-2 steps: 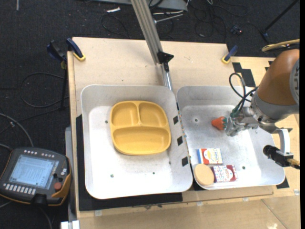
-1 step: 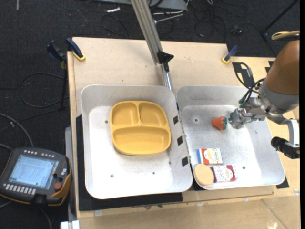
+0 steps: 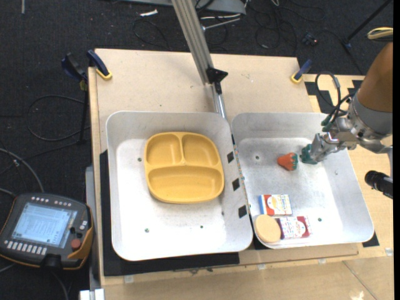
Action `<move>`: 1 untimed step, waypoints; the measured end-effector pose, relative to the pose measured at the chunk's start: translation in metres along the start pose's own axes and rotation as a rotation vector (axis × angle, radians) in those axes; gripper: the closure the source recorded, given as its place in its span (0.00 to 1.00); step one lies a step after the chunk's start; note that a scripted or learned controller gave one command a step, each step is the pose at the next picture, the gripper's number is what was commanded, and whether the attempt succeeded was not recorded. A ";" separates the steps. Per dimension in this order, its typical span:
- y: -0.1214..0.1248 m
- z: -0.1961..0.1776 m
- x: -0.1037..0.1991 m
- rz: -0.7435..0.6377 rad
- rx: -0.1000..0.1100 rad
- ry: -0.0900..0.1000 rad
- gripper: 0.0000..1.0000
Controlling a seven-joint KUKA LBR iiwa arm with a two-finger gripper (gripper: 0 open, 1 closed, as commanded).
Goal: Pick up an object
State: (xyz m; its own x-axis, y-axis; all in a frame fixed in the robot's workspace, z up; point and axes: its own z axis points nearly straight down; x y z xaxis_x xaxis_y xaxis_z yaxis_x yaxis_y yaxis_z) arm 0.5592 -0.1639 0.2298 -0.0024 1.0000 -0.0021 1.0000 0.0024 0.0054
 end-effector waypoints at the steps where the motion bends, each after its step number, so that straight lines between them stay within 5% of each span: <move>1: 0.006 -0.011 0.052 -0.006 0.002 0.003 1.00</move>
